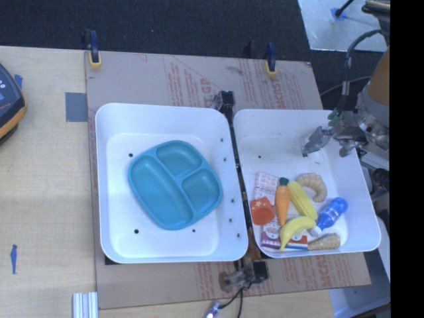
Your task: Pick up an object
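- Nearest, below the claw: a glossy yellow banana, a tapered orange carrot and a blue bottle lie heaped in the right bin.
- Left: a smooth blue divided plate.
- Claw hovers, its prongs seemingly spread, nothing between them.
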`<action>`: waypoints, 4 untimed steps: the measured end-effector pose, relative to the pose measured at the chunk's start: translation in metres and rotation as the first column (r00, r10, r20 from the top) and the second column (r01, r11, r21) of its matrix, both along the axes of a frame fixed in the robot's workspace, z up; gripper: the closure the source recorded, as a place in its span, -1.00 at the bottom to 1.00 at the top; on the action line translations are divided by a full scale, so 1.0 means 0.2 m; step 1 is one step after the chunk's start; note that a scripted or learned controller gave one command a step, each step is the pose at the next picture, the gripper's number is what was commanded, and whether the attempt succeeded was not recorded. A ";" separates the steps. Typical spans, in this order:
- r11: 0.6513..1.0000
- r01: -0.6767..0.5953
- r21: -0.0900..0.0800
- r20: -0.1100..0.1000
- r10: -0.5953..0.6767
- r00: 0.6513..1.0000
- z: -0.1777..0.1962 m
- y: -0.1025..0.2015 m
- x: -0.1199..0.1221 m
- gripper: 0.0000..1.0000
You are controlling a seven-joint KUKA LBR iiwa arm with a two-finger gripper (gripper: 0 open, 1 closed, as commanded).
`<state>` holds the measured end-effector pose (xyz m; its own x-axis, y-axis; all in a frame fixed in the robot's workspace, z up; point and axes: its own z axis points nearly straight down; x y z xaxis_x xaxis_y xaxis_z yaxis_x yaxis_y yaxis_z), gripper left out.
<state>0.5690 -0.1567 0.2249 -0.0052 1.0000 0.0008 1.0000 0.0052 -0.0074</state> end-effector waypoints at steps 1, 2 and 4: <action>1.000 0.000 0.000 -0.001 0.000 1.000 -0.31 0.15 -0.19 -1.00; 1.000 0.000 -0.001 0.004 0.000 1.000 -0.65 0.22 -0.23 -1.00; 1.000 0.000 -0.001 0.002 0.000 1.000 -0.09 0.32 -0.03 1.00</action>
<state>0.5638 -0.0925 0.2075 -0.0048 1.0000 -0.0001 1.0000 0.0048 -0.0052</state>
